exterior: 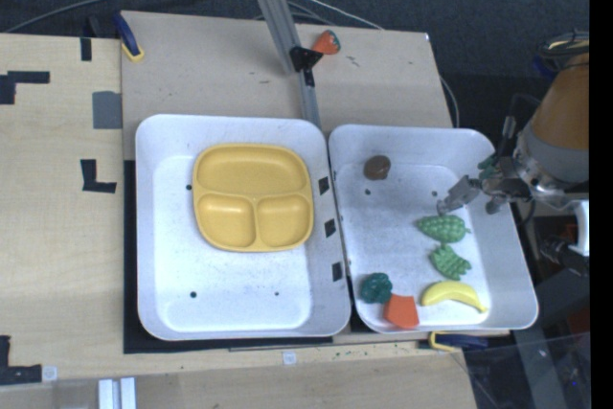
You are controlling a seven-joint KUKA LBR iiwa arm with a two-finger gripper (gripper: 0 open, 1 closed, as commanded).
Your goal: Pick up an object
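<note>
Pale wood tabletop [57, 206] carries two shallow white bins side by side, with dark floor beyond its far edge. In the left bin [153, 302] a yellow divided plate [254, 196] sits toward the far side, leaving bare white floor along the near wall. The right bin [412, 148] has open room in its middle; a brown round piece [376, 168] lies near the far wall, and along the right and near walls lie two green leafy pieces [442, 228] [450, 261], a yellow banana [454, 296], an orange block [402, 311] and a dark green lump [374, 286] just beside it. The end effector [466, 193] hangs over the right rim, just above the upper leafy piece, nothing between its fingers; whether they are spread or closed is too blurred to tell. The arm [560, 124] is cut off at the right.
</note>
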